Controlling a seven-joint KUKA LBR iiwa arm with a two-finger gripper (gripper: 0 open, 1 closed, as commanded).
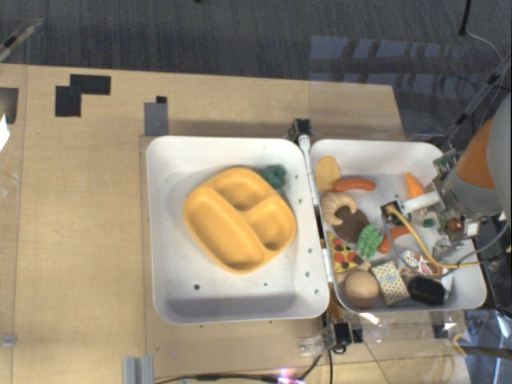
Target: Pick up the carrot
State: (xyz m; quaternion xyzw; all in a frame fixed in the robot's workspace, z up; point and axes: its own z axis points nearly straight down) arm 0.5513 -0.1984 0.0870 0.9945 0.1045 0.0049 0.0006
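Claw [416, 250] hangs low over the right side of the right bin [376, 145], among cables; its opening cannot be told here. Just above it, at the bin's upper right, lies the orange carrot [413, 186]. Left bin [172, 294] bears a yellow divided tray [238, 218].

No readable text

Nothing in the view carries lettering, numbers or a brand that can be made out. The small box [389, 282] in the right bin [472, 294] has a patterned face, too small and blurred to tell whether it is print. The black squares [80, 94] on the bench [72, 238] are plain shapes with no characters on them.
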